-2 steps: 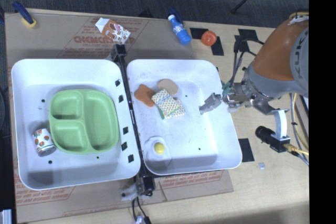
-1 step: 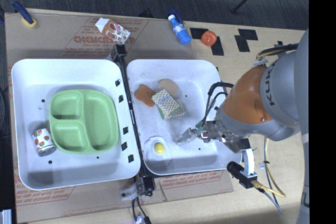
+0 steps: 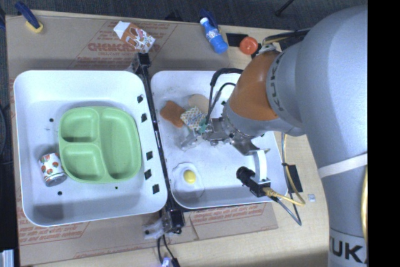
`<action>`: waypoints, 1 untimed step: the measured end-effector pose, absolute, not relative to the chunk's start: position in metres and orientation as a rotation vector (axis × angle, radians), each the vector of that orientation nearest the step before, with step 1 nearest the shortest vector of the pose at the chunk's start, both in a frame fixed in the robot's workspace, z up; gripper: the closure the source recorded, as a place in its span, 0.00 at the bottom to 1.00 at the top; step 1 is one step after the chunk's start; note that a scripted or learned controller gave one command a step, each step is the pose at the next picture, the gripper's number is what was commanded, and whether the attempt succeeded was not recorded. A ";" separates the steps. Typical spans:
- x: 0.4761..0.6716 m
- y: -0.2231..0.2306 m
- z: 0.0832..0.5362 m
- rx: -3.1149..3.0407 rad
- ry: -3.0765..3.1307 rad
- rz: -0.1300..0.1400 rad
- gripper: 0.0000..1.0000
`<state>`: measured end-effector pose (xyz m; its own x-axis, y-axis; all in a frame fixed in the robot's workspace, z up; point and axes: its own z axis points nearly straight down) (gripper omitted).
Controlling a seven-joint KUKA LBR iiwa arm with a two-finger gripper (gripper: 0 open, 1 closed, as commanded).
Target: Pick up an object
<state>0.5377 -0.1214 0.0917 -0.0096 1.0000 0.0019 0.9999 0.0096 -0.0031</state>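
— What lies left?
— A green tray [image 3: 100, 144] and a can [image 3: 51, 169] in the left bin [image 3: 25, 103].
— And you?
— My gripper [image 3: 203, 131] hangs in the right bin [image 3: 219, 197], among small objects [image 3: 181, 114]; a fried egg [image 3: 187, 176] lies nearer the front. Whether I grasp anything, I cannot tell.

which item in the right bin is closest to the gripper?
The patterned packet, right beside the gripper. The brown piece lies farther left; the fried egg toy sits near the front wall.
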 end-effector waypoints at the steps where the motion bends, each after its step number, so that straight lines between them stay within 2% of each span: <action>1: 0.537 -0.122 0.102 -2.206 -2.229 0.005 1.00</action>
<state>0.5372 -0.1224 0.1015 -0.0103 0.9999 0.0013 0.9999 0.0103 -0.0059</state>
